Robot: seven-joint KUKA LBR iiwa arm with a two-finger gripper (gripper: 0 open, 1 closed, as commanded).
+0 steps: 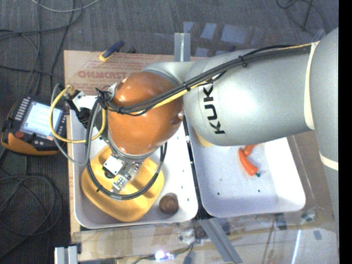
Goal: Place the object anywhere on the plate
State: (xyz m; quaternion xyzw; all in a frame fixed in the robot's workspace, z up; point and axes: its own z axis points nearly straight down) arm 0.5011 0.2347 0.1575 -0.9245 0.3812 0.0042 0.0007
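Two shallow white plastic bins are sitting side by side on the desk, the left bin (pixel 185 164) and the right bin (pixel 278 194), both rectangular with rounded corners. One smooth grey arm (pixel 258 98) is reaching in from the right, and its glossy, rounded orange band (pixel 144 114) is hanging over the left bin. One yellow plate (pixel 135 209), smooth and rounded at the rim, is lying in the near part of the left bin. Two small loose things are lying in the bins. One small round brown object (pixel 169 203) is resting on the floor of the left bin, touching or just beside the plate's right edge. One slim orange carrot-shaped piece (pixel 248 161) is lying in the right bin, well apart from the plate. The hand (pixel 122 176), a pale metal block with black cables looping round it, is hanging over the middle of the plate. Whether it is standing wide or narrow cannot be told, and nothing is showing in its grip. The brown object is lying to the right of the hand and a little nearer the camera, close by. One sheet of brown cardboard (pixel 93 70) is lying flat under the far end of the left bin. One orange-edged control pendant (pixel 30 126) with a lit screen is sitting on the grey carpet at the left.
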